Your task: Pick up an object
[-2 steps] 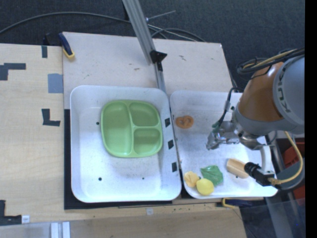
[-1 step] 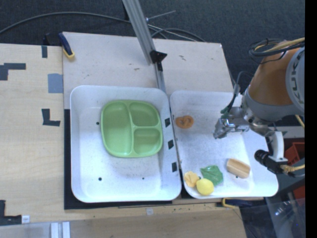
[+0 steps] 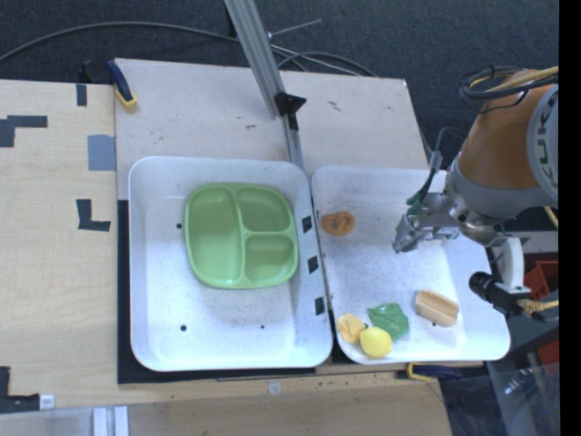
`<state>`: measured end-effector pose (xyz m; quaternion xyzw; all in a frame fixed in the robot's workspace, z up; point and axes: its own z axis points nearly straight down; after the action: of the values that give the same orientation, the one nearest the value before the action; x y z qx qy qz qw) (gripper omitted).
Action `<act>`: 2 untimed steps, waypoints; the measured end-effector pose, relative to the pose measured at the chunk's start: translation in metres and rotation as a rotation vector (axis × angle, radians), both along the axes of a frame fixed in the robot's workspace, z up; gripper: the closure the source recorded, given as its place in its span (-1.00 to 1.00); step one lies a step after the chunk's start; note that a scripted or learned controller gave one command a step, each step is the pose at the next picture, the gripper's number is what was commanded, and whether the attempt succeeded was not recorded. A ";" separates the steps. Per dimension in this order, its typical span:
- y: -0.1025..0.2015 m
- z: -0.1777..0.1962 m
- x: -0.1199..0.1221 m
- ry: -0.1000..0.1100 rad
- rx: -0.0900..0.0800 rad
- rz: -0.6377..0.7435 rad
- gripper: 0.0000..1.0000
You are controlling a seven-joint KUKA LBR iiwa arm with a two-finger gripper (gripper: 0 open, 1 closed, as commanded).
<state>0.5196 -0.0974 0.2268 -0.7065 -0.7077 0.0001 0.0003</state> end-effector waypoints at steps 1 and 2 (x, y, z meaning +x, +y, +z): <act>0.047 -0.010 0.024 0.001 0.001 0.005 1.00; 0.090 -0.004 0.050 -0.001 0.001 0.005 1.00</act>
<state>0.5692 -0.0070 0.2231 -0.7048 -0.7095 -0.0005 0.0004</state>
